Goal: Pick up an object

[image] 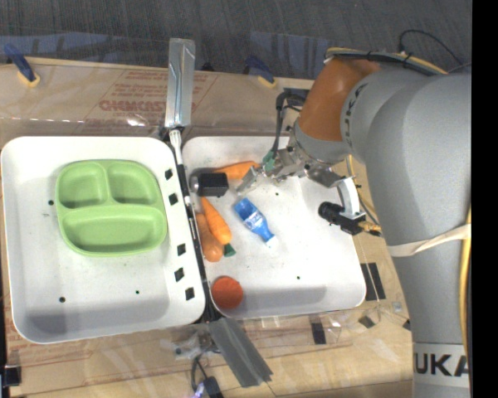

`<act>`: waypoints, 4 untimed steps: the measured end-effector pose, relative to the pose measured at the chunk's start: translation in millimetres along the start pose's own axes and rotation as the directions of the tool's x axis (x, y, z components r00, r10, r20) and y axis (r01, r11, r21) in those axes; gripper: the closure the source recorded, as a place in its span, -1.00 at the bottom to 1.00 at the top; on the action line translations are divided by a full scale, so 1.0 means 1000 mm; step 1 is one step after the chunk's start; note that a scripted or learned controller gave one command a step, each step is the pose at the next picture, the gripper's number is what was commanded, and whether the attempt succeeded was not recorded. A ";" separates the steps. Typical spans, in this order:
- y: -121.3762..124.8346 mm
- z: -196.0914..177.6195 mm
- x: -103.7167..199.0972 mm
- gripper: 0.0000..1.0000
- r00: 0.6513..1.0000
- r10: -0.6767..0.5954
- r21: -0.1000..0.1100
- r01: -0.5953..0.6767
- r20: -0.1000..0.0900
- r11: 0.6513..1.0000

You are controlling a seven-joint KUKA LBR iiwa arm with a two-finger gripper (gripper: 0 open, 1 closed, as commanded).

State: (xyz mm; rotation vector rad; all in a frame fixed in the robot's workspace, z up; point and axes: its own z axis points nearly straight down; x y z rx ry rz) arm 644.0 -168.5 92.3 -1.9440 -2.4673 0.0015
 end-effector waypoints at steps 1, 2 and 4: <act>-0.064 0.001 0.063 -1.00 0.996 -0.088 0.002 0.088 -0.002 0.996; -0.064 -0.009 0.062 1.00 0.996 -0.091 0.002 0.091 -0.001 0.996; -0.072 -0.150 0.080 -1.00 0.986 0.164 0.001 -0.164 0.000 0.986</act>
